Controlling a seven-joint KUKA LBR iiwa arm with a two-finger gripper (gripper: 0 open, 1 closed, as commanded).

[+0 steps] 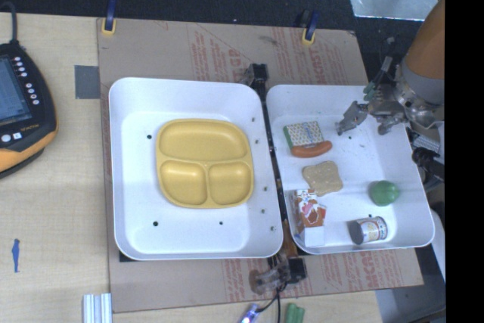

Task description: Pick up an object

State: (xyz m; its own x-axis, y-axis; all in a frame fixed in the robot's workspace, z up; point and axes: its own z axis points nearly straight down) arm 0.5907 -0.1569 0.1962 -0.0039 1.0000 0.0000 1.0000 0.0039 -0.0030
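Note:
My gripper (368, 122) hangs open over the upper right part of the right bin (344, 96), with nothing between its fingers. To its left lie a checkered green packet (303, 134) and an orange sausage (311, 149). A slice of toast (323, 177) sits mid-bin. Lower down are a green ball (383, 192), a small can on its side (368, 230) and a red and white carton (310, 215). All of these rest on the bin floor, apart from the fingers.
The left bin (128, 231) holds a yellow divided plate (204, 162). A teach pendant (23, 106) lies at the bench's left edge. Clamps (109, 19) pin the cardboard at the back.

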